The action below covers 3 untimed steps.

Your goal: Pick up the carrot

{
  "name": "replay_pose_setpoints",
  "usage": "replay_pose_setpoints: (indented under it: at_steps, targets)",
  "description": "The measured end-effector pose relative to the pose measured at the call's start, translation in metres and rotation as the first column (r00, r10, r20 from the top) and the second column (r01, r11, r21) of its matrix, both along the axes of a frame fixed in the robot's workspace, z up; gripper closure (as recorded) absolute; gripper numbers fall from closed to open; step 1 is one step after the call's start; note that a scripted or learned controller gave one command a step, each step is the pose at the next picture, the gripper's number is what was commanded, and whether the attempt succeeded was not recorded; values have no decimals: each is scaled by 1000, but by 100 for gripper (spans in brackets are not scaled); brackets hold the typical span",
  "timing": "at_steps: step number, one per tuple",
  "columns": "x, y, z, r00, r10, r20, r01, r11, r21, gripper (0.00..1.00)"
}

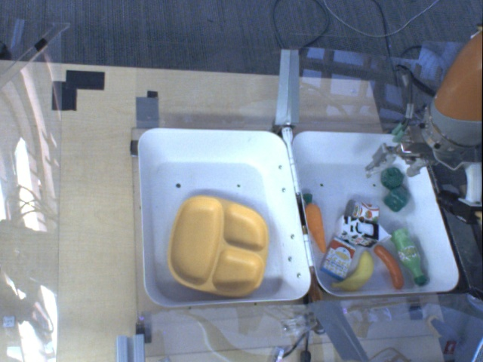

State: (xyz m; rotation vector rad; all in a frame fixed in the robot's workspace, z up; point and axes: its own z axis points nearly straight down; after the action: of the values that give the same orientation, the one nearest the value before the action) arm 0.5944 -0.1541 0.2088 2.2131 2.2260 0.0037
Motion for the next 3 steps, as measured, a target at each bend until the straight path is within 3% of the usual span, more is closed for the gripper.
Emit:
replay_pose_setpoints:
  at_steps: [1, 2, 3]
  targets:
    - [-47, 97, -24, 979, 205, 0, -205, 979, 0, 0]
    - [-53, 71, -90, 973, 227, 28, -227, 974, -10, 0]
    - [15, 57, -117, 696, 718, 2, -718, 696, -21, 0]
